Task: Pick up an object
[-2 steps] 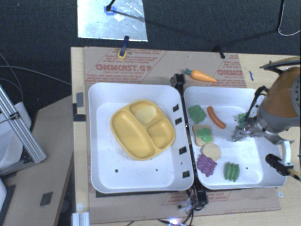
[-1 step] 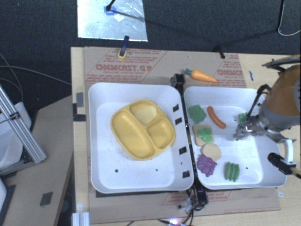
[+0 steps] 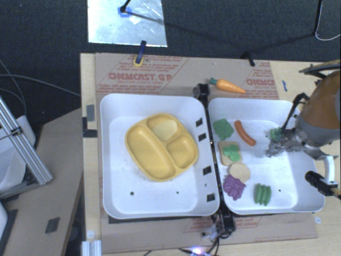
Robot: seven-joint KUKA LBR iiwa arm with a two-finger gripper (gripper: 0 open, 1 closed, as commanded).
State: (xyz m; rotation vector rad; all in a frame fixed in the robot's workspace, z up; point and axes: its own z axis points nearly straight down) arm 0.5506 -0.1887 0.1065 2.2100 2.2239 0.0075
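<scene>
Gripping: gripper (image 3: pixel 275 143) at right bin's (image 3: pixel 303 206) three o'clock; opening, contents: cannot tell.
Sausage (image 3: pixel 245 133): likely light, smooth; grasp mid-length.

**Legible markings: brand print on the protective sheet**

The brown sheet (image 3: pixel 176 71) covering the worktop under the two bins carries repeated red lettering. Behind the left bin, one line reads "CHEMCAST GP" (image 3: pixel 139 77), running left to right. Behind the right bin, near the carrot, a second print reads "CHEMC" (image 3: pixel 262 81), with the rest of the word hard to make out. Fainter red diagonal print and lines surround both marks and along the sheet's front edge; those characters are too small to read. No other readable text, number or label is found.
</scene>
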